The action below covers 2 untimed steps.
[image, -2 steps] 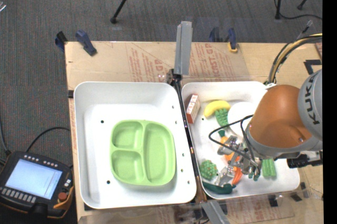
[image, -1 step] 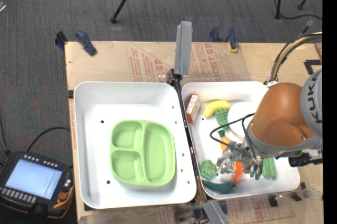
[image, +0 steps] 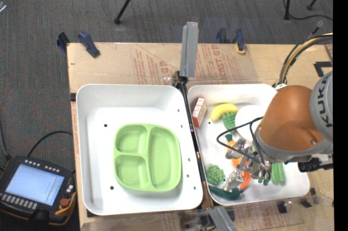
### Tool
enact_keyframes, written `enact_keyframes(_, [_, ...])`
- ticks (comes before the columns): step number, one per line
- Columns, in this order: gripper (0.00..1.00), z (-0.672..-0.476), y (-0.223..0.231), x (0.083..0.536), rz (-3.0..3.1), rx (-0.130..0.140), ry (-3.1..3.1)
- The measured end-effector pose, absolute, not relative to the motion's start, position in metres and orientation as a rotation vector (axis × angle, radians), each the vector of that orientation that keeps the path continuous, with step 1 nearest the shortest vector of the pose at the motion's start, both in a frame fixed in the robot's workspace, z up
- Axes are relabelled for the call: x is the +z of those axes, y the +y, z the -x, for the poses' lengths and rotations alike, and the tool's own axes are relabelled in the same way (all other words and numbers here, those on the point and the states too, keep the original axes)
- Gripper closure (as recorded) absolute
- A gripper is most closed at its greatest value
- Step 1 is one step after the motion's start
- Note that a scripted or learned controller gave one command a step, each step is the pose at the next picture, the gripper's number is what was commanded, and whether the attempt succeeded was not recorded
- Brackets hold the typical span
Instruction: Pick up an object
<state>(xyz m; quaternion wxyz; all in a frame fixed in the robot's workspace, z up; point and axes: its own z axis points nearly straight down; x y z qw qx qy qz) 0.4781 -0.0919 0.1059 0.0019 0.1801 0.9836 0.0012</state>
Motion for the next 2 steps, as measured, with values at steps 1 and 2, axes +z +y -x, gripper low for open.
enact_keyframes(1, [1.00,-0.478,-0.092,0.115,-0.560,0.005,3.087])
enact_keyframes(2, [1.00,-0.477,-0.085,0.092,-0.904,-0.004,3.004])
